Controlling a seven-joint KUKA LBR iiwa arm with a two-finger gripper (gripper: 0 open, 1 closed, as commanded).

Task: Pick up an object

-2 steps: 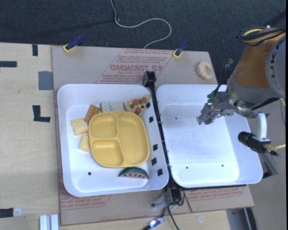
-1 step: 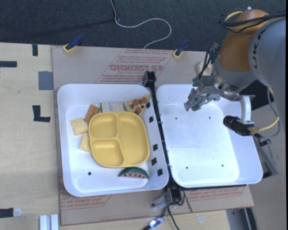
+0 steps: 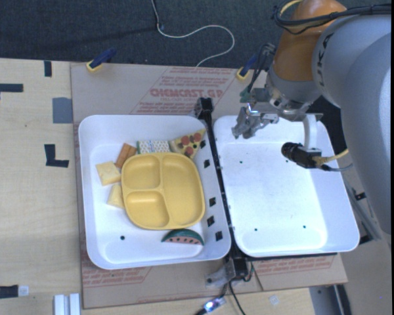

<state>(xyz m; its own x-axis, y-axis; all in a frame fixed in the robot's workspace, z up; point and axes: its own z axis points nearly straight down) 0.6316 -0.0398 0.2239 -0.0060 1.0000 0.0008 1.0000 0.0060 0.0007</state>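
Observation:
The left bin [image 3: 92,228] holds a yellow divided plate [image 3: 163,190] in its middle. A watermelon slice toy [image 3: 183,237] lies at the plate's near edge. Two pale crackers [image 3: 108,172] and a brown biscuit [image 3: 125,155] sit to the plate's left. A pizza slice toy [image 3: 189,143] and a speckled flat piece [image 3: 152,147] lie along the far wall. My gripper [image 3: 245,130] hangs over the far left corner of the right bin [image 3: 282,202], close to the divider between the bins. Nothing shows in its grasp.
The grey arm with its orange band [image 3: 302,38] covers the far right of the right bin. A black fitting with a cable [image 3: 302,155] hangs over that bin. Both bins rest on cardboard [image 3: 177,87] held by blue clamps [image 3: 102,59]. A white cable [image 3: 197,31] lies behind.

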